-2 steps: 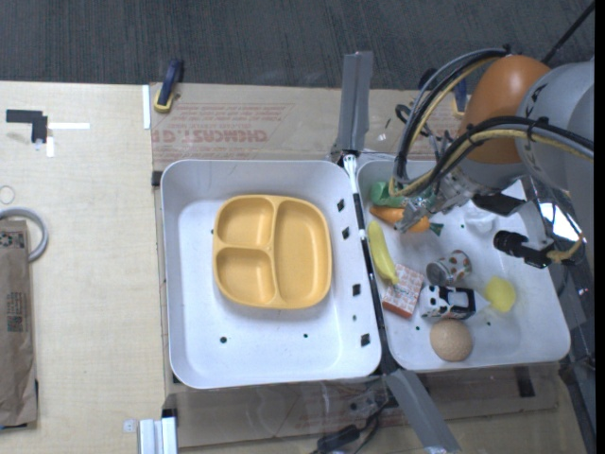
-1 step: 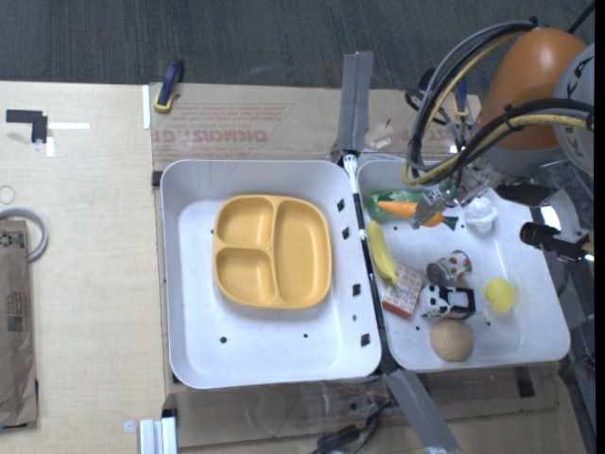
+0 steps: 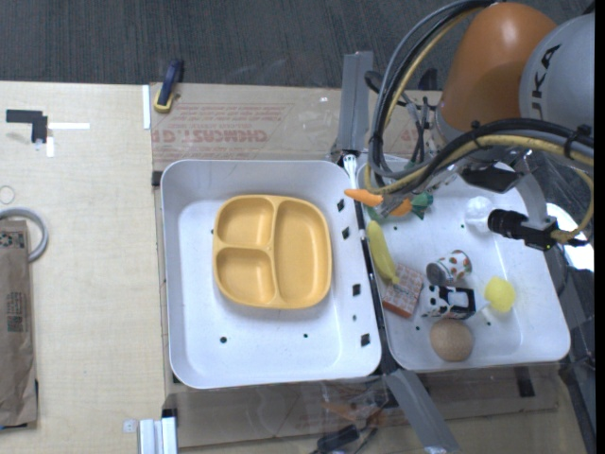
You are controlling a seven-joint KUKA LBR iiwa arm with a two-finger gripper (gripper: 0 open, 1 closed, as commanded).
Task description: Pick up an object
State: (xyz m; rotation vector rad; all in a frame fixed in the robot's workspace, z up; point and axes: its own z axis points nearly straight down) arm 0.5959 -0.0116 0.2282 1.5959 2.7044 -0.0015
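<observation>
The right bin point(image 3: 534, 346) holds several things. An orange carrot point(image 3: 363, 196) lies at its back left corner and a yellow banana point(image 3: 381, 251) runs along its left wall. Nearer the front are a small printed box point(image 3: 403, 292), a spotted cup point(image 3: 453, 266), a black-and-white cow toy point(image 3: 448, 300), a yellow lemon point(image 3: 500, 294) and a brown round thing point(image 3: 452, 340). My gripper point(image 3: 487, 180) hangs over the back of this bin, half hidden by cables and the wrist. Nothing shows between its fingers.
The left bin point(image 3: 189, 348) holds a yellow three-part plate point(image 3: 274, 251). Thick hoses loop from the arm over the right bin's back left corner. A blue and yellow tool point(image 3: 170, 84) lies on cardboard behind the bins. A brown paper bag point(image 3: 14, 320) lies far left.
</observation>
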